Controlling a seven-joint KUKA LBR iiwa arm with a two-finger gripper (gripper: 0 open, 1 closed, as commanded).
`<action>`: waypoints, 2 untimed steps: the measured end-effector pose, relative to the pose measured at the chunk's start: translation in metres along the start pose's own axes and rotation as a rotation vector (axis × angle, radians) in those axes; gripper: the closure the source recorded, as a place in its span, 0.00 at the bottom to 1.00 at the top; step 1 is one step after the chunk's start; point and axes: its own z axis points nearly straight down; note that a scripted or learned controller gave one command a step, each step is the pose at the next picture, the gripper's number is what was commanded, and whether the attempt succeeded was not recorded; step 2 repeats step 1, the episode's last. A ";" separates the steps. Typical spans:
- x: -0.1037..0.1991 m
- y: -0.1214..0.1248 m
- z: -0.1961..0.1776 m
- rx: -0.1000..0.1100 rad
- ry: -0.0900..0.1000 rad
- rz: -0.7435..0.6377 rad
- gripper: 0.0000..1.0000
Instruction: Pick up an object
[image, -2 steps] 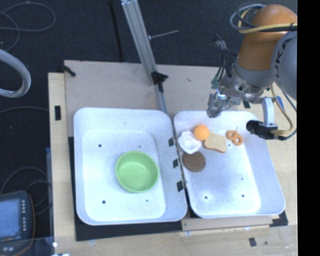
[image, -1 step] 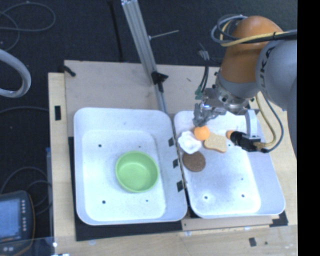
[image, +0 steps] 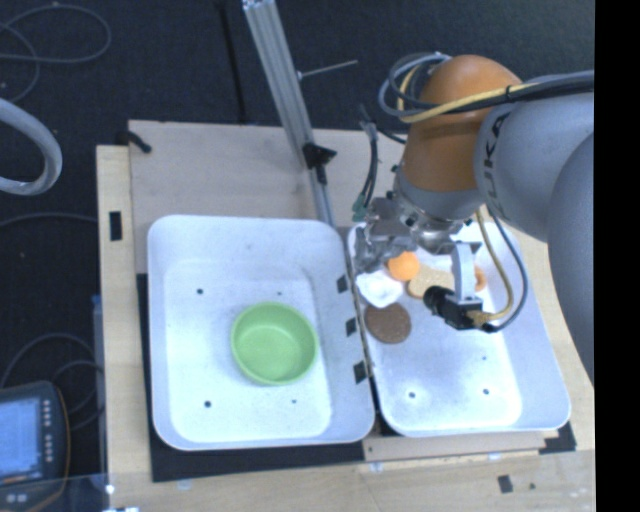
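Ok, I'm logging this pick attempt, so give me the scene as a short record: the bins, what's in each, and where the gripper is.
left bin: one green bowl, upright, near the middle
right bin: brown disc, white object, orange ball, clustered by its left wall, upper part
gripper: low over that cluster, above the white object and the ball
held: cannot tell whether anything is grasped
arm: reaches in from the right of the view
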 end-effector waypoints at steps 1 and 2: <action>0.062 -0.012 0.000 -0.001 0.001 -0.003 1.00; 0.062 -0.012 0.000 -0.001 0.001 -0.003 1.00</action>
